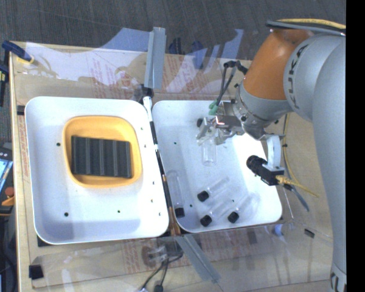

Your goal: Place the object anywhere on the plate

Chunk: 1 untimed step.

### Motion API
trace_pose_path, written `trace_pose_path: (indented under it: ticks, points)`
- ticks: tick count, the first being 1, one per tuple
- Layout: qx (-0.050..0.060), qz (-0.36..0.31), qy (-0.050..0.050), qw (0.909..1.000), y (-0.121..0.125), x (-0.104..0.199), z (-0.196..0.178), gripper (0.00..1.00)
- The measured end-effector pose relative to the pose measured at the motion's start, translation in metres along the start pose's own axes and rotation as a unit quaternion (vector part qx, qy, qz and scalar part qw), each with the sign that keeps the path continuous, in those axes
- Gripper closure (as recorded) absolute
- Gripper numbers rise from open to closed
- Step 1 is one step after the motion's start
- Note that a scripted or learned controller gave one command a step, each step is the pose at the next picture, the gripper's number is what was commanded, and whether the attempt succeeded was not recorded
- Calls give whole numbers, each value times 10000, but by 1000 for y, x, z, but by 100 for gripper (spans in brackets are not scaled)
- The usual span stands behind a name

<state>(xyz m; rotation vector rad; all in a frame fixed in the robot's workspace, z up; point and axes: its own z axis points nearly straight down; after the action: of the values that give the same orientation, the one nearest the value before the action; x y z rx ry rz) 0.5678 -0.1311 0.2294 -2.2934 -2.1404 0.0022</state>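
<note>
Yellow plate (pixel 79 128) lies in the left bin (pixel 42 212). The gripper (pixel 214 131) hangs over the right bin (pixel 177 117), above clear vials (pixel 216 188); its grip state cannot be told.

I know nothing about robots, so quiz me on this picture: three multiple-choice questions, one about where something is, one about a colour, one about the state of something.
1. Where does the yellow plate lie?
A. In the left bin
B. In the right bin
C. On the floor

2. What colour is the band above the arm's wrist?
A. Green
B. Orange
C. Blue

3. What state is the dark ridged insert in?
A. Standing on edge against the bin wall
B. Hanging from the claw
C. Lying flat inside the plate

Answers:
1. A: the plate sits in the middle of the left bin, while the clear vials with black caps lie in the right bin.
2. B: the rounded section over the claw is plainly orange.
3. C: the yellow rim frames the insert on all sides.
</note>
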Motion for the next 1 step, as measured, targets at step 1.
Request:
trace_pose_path:
  ticks: [1]
  points:
    - [-13, -1474, -14, 9891, 20, 60, -30, 100]
